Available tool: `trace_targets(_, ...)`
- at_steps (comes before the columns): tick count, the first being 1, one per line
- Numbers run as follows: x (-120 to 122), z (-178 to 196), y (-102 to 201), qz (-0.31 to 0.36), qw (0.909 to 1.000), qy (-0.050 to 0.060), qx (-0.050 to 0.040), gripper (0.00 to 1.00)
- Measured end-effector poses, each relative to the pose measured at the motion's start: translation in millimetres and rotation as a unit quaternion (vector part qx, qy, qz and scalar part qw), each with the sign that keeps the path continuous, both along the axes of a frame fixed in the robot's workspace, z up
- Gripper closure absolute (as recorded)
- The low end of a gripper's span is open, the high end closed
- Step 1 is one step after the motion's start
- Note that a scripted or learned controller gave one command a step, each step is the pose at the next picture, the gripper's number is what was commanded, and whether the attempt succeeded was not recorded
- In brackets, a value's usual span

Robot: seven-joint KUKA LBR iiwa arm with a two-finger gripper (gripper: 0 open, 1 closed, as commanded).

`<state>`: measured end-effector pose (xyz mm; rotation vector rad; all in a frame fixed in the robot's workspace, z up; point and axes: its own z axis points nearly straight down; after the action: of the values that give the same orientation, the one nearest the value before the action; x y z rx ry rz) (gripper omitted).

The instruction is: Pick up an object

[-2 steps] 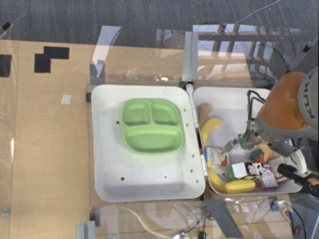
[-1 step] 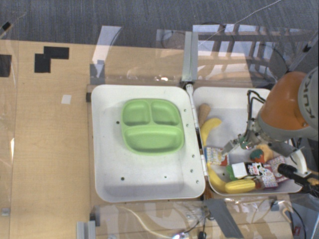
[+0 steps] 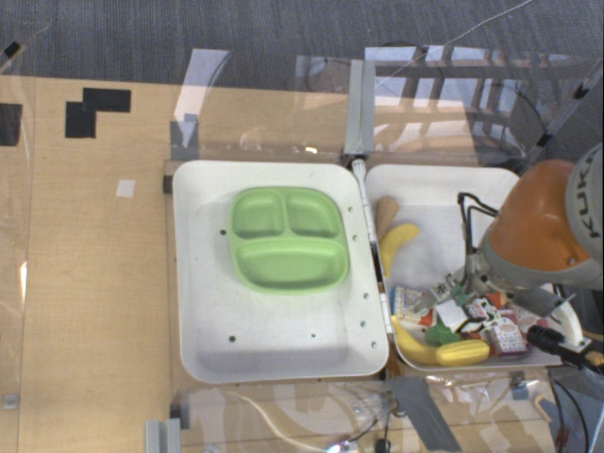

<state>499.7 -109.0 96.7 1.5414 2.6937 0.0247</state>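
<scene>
Camera view, hand (image 3: pixel 460 295) over toy pile (image 3: pixel 453 328), right bin (image 3: pixel 425 182)

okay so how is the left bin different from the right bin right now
The left bin holds a single thing, a green divided plate lying flat; the right bin holds a jumble of small items, among them a banana, piled toward its near side. The left bin lies in open view, while the arm reaches over the right bin and covers part of it. Both are shallow, white, and set side by side.
</scene>
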Motion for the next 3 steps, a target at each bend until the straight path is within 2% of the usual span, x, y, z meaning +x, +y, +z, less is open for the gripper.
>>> trace_targets(1,2,12,1,0.001,1.0000,-0.001,0.0015,1.00)
trace_targets(2,80,-7,11,-0.076,0.9970,0.014,0.0039,1.00)
trace_targets(3,107,-5,9,-0.173,0.9847,0.020,0.0059,1.00)
